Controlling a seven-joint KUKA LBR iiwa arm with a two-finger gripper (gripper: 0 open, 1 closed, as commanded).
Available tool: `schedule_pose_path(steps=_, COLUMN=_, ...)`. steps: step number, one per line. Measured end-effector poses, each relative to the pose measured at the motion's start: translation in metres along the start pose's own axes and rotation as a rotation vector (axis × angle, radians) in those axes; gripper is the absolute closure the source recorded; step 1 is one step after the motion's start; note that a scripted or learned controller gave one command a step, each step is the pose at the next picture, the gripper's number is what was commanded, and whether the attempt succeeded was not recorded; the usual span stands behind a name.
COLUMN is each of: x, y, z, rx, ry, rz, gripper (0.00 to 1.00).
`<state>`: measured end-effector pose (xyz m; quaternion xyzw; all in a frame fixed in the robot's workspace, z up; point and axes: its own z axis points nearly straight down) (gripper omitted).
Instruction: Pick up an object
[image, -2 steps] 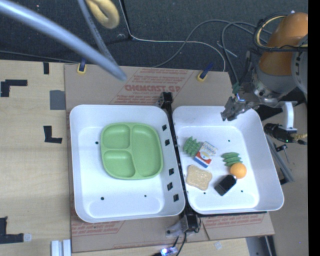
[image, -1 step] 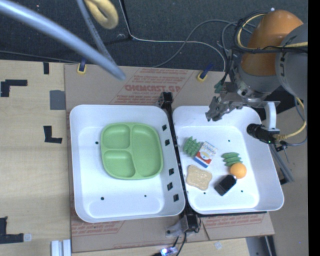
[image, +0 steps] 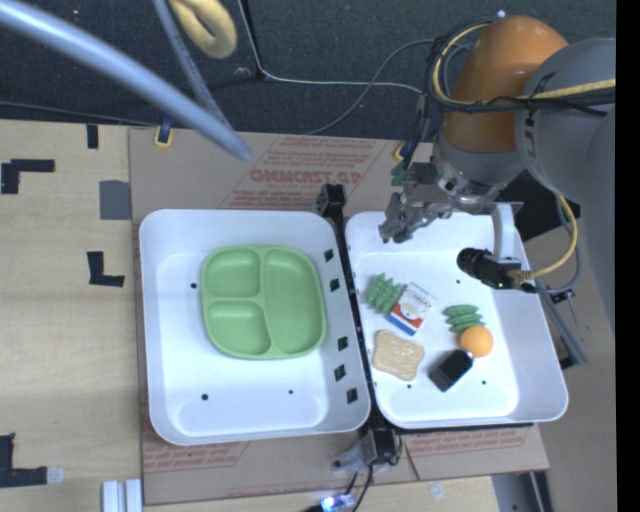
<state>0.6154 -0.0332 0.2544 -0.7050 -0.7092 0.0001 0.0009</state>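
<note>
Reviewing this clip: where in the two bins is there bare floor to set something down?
Free patches: left bin floor around the green divided plate, widest below it; right bin upper middle, between the tool and the green toy. Crowded: right bin's centre, with carton, toast, orange and black block.

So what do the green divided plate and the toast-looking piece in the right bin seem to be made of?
The green divided plate looks like moulded plastic: one even pale green, smooth rounded ridges between its compartments, a soft sheen. The toast-looking piece seems to be a toy, likely foam or matte plastic: flat tan face, darker edge, no shine. The picture is too coarse to settle which.
</note>
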Motion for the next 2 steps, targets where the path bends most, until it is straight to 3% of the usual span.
schedule_pose_path(steps=2, x=0.097, y=-0.004, z=0.012, rx=0.000, ry=-0.001, rz=0.002, gripper=1.00)
